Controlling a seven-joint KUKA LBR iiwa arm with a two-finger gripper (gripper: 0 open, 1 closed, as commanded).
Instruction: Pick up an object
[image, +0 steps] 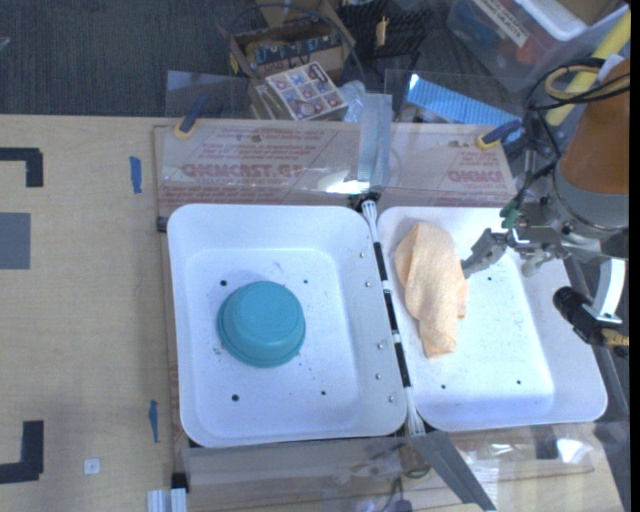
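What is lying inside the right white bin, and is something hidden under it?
Inside the right bin lies a yellow-orange cloth, near its left wall. The gripper is at the cloth's right edge. Whatever lies beneath the cloth is covered.

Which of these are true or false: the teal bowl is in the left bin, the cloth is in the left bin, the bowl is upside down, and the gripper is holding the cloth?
1. The teal bowl sits in the left bin. True.
2. The yellow cloth lies in the left bin. False: it lies in the right bin, near the divider.
3. The bowl is upside down. True: its flat base faces up.
4. The gripper holds the cloth. False: it is at the cloth's right edge, with nothing lifted.
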